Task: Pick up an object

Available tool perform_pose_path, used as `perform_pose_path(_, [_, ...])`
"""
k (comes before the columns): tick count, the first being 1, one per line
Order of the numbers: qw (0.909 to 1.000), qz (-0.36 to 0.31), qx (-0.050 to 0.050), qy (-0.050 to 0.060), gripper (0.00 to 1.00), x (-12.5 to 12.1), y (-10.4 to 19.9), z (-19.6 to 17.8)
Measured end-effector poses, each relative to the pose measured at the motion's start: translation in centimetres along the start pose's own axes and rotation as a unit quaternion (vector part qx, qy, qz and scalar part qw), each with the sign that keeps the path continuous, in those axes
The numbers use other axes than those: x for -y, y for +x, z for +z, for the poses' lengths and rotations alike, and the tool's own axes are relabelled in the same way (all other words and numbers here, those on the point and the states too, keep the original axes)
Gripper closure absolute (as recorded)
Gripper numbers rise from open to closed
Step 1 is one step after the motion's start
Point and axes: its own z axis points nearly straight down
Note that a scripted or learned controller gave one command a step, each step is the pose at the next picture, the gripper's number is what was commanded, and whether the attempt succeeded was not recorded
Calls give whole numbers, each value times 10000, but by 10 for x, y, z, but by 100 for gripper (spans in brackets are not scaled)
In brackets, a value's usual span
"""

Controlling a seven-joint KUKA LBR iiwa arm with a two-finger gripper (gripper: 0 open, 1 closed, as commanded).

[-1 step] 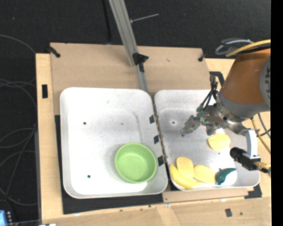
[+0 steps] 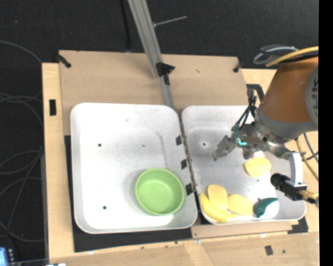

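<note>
My gripper (image 2: 228, 146) hangs over the middle of the right bin (image 2: 211, 121), under the orange band of the arm. Its fingers point left and down, with bare bin floor beneath them and nothing held. A pale yellow round piece (image 2: 257, 167) lies just right of and below the gripper. Several yellow banana-like pieces (image 2: 222, 203) are stacked at the bin's front edge. A teal and white object (image 2: 265, 206) rests at the front right. A green bowl (image 2: 159, 190) sits upright in the left bin (image 2: 111, 132), near its front right corner.
A slanted metal pole (image 2: 147, 32) rises from behind the divider between the bins. A black part with a cable (image 2: 286, 186) sticks out at the right bin's right side. The wooden bench (image 2: 127, 76) frames both bins.
</note>
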Motion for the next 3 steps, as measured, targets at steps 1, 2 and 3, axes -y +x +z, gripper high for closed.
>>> perform_pose_path(1, [10000, 17, 25, 26, 0, -9, -6, 51])
perform_pose_path(2, [10000, 20, 20, 19, 0, -9, -12, 93])
perform_pose_path(3, [10000, 22, 27, 19, 0, -9, -15, 124])
